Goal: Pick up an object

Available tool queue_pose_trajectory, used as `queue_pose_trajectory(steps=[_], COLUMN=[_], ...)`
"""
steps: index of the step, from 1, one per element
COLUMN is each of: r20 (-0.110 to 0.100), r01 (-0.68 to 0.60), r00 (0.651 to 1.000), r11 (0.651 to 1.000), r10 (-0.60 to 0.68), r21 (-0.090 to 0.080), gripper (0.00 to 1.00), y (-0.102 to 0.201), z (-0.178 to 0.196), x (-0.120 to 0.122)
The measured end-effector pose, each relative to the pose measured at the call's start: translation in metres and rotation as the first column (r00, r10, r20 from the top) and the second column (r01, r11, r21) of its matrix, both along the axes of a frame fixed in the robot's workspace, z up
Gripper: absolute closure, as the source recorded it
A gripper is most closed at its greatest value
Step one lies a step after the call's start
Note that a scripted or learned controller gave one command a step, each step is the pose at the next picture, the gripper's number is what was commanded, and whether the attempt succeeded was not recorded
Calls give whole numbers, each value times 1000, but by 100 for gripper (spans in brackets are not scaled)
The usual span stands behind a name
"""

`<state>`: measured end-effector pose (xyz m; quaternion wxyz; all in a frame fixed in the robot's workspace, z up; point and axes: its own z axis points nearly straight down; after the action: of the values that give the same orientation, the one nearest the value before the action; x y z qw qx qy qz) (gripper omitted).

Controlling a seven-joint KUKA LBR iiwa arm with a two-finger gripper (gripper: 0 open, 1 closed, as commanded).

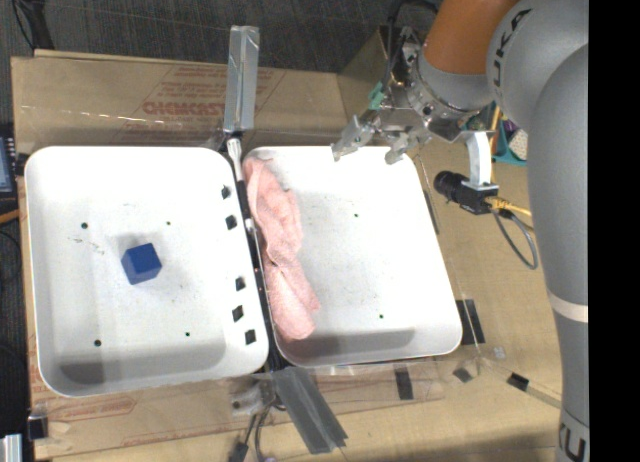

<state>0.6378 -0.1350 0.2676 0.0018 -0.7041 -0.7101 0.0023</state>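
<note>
A pink cloth [278, 248] lies crumpled along the left wall of the right bin [420, 250]. A small blue cube [141, 262] sits on the floor of the left bin [60, 200]. My gripper [369, 145] hangs over the far edge of the right bin, well above its floor and up and to the right of the cloth. Its two fingers are spread apart and hold nothing.
A grey metal divider post [241, 80] rises behind the seam between the bins. Black clips [240, 280] line that seam. Brown cardboard [120, 90] lies behind the bins.
</note>
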Motion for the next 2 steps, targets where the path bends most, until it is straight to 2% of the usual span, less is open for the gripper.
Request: queue_pose_trajectory(steps=[1,2], r20=[-1,2], r01=[-100,-169], r00=[995,986], r11=[995,986], r10=[100,169], r21=[1,2], gripper=[0,0], y=[42,38], z=[-154,-175], x=[-9,-27])
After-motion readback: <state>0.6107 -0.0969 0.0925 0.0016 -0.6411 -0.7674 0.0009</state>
